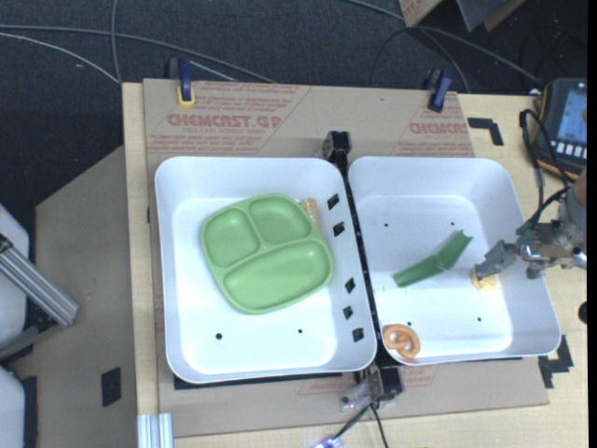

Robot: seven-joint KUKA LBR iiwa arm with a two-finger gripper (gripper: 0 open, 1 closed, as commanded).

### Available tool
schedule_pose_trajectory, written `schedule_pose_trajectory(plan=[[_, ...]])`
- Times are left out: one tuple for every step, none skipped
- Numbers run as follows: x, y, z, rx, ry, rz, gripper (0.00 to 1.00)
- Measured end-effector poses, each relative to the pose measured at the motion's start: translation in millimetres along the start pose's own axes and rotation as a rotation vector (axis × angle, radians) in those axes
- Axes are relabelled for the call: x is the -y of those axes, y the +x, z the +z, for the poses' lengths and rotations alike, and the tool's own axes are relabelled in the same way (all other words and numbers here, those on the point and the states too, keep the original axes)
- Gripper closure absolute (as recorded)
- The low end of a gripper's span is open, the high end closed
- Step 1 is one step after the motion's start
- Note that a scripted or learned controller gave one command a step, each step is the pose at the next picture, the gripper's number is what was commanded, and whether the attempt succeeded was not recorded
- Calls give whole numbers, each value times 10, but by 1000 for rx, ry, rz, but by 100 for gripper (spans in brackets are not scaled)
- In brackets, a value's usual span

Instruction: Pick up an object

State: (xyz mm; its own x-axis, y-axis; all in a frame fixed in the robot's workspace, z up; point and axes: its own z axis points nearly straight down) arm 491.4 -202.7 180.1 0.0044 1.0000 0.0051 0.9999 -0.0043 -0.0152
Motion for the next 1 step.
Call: schedule_pose_trajectory(plan=[[-35, 6, -71, 4, -14, -4, 0]])
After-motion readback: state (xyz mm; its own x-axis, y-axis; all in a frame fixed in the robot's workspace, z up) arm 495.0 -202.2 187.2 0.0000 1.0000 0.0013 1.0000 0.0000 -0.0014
